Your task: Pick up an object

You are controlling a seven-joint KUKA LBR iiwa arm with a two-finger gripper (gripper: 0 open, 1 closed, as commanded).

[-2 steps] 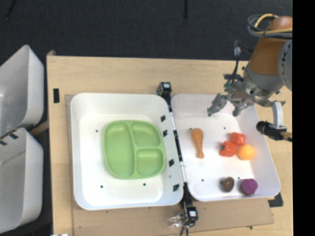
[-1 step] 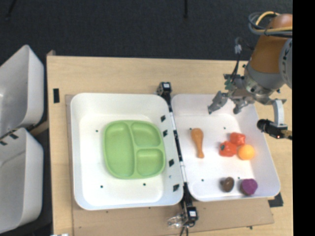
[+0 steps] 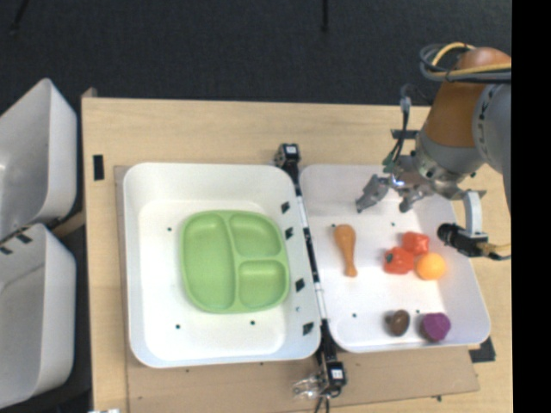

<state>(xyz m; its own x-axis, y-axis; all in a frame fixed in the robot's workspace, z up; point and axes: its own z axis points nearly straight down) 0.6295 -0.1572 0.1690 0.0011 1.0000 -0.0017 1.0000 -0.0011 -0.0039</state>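
Note:
In the right bin [image 3: 344, 327] lie an orange-brown carrot-like piece [image 3: 347, 248], a red pepper-like piece [image 3: 405, 253], an orange ball [image 3: 431, 267], a brown nut-like piece [image 3: 397, 322] and a purple piece [image 3: 436, 326]. My gripper [image 3: 388, 194] hangs over the bin's far part, above and to the right of the carrot piece. Its two grey fingers are spread apart with nothing between them. No object touches it.
The left bin [image 3: 155, 334] holds a green divided plate [image 3: 234, 260]. A black clip strip [image 3: 303, 239] runs between the two bins. The arm's grey body and orange band [image 3: 456, 114] stand over the right bin's far right corner.

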